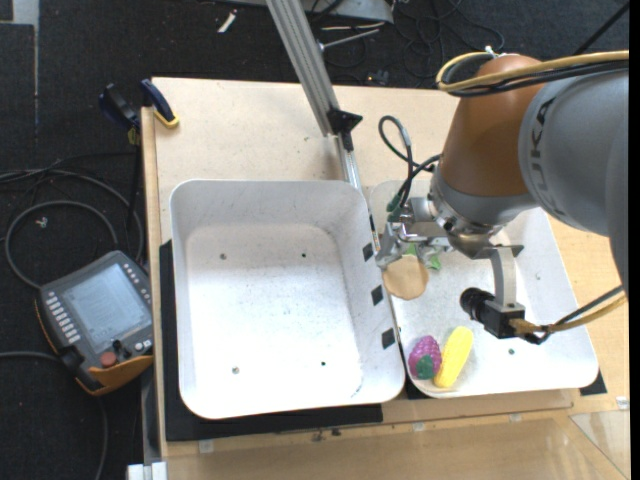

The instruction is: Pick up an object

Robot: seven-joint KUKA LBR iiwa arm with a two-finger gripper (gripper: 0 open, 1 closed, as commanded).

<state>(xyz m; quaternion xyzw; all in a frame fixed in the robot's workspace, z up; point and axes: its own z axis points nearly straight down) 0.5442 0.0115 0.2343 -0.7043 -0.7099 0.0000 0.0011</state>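
My gripper [398,248] hangs over the left part of the right bin [560,298], close to the wall shared with the left bin. A flat, round tan object [406,281] lies directly below it; whether they touch I cannot tell. A small green piece [435,261] peeks out beside the wrist. Near the front of the same bin, a pink berry-shaped toy with a green tip [425,355] lies against a yellow corn-shaped toy [453,356].
The left bin [200,203] is a shallow white tray with low walls. A slanted metal rail [310,63] runs down to the bins' shared corner. The arm's orange band and grey body [520,138] overhang the right bin's back. A black bracket [495,313] hangs over the bin floor.
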